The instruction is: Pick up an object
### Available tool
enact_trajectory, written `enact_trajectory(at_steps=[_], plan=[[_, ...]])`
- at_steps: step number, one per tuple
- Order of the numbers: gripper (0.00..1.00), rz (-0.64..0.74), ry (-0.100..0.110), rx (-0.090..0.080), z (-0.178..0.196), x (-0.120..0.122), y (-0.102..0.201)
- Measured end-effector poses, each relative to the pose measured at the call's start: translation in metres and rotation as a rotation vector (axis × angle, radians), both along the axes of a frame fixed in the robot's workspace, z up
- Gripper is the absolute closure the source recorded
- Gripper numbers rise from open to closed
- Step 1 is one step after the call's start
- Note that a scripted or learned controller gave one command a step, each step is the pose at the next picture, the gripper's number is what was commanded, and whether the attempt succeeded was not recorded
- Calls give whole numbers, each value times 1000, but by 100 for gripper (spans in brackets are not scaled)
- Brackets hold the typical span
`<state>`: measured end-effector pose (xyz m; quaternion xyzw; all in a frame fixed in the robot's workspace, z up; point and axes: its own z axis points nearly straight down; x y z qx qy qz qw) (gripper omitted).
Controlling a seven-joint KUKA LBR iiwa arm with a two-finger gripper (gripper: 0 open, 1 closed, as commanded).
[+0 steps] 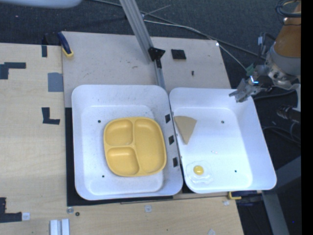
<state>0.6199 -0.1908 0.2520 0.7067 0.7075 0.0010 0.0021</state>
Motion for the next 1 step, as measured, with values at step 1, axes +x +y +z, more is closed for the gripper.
enact_trajectory(at_steps=[1], plan=[[100, 3, 7, 2, -10, -11, 43]])
